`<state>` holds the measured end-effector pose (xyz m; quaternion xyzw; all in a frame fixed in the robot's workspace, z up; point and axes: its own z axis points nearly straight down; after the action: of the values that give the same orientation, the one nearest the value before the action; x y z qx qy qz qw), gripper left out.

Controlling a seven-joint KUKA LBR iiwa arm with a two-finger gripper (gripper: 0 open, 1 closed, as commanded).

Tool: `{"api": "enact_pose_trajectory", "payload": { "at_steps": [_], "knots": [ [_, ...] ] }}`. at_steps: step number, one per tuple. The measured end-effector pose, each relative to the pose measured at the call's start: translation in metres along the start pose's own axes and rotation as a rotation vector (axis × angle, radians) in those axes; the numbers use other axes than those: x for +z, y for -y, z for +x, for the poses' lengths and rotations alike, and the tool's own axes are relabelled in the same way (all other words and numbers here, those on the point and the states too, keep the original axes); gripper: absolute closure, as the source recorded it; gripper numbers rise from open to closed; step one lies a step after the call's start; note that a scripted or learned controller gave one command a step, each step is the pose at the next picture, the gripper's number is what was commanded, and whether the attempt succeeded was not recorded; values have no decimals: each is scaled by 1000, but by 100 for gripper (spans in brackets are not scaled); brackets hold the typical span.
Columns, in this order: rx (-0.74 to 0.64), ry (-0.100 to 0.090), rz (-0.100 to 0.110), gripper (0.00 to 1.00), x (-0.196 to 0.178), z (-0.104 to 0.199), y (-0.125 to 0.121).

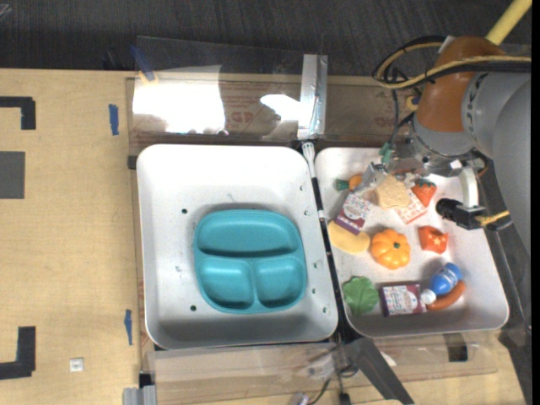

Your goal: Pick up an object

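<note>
You have the tool low over the far end of the right bin, above the crowded toys there. Its tip sits among a tan round piece, a small carrot-like bit and a red-and-white packet, and from this slant you cannot tell how it is set or whether anything is in it. No single target is marked out; the nearest candidates are those far pieces.

Your main risk is the clutter. The pieces lie touching one another, so a close here may catch two edges at once or pinch a corner that slips free on the lift. The bin's far wall is just beside the tool, so a sideways nudge could push pieces against it. The orange pumpkin, the red pepper, the purple carton and the green leaf lie nearer with more room. The left bin holds a teal divided tray, well apart.
</note>
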<state>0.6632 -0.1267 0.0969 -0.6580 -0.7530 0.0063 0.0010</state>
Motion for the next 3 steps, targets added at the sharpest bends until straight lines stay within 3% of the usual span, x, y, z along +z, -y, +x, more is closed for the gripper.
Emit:
{"api": "enact_pose_trajectory", "payload": {
  "at_steps": [1, 2, 3],
  "knots": [
    [-2, -3, 11, 100, -9, 0, 2],
    [-5, -5, -24, 100, -95, 56, -13],
    [-129, -6, -12, 100, -94, 105, -17]
  ]
}}
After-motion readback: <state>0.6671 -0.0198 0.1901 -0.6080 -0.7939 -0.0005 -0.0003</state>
